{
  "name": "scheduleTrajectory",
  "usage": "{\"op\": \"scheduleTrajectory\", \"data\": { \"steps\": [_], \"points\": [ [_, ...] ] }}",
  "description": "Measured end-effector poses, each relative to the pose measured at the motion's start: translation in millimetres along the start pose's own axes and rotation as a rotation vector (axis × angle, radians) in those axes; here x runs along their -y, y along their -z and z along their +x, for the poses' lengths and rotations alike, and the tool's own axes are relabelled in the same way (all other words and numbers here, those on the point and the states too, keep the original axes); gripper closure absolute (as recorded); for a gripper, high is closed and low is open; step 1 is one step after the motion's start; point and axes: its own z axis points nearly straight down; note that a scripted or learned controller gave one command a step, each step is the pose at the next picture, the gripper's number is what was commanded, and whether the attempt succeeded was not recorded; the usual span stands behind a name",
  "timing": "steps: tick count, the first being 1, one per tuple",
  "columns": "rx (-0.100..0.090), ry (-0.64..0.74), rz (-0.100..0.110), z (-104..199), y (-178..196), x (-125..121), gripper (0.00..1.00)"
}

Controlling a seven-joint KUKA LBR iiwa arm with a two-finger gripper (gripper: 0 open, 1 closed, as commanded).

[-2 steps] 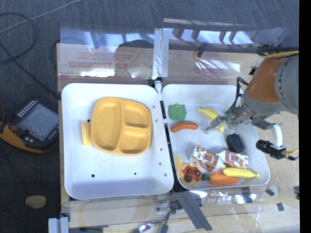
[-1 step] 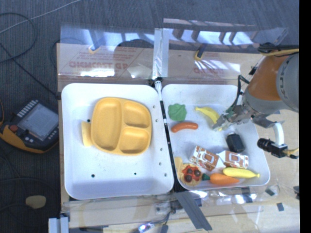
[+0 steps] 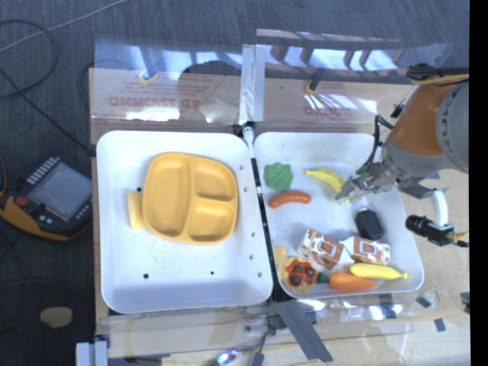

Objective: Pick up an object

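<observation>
Cardboard-covered tabletop on grey carpet, two white bins (one yellow tray); claw grip perhaps empty, can't tell.

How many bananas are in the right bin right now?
2. One banana lies near the bin's upper middle, just left of the gripper. The other banana lies at the lower right, beside the carrot. More could be hidden under the arm.

bins: white plastic, smooth, slight sheen | divided tray: yellow plastic, matt | toy food, banana, sausage, carrot: plastic, glossy | lettuce piece: green, crinkled surface | arm band: orange, smooth satin | bench walls: clear sheet, reflective | floor: dark carpet, ribbed
</observation>
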Motion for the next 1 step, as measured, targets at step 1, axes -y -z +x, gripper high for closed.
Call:
{"op": "scheduleTrajectory", "data": {
  "steps": [1],
  "points": [
    [0.000,-0.080,0.006,103.1,75.4,-70.7,1.00]
  ]
}}
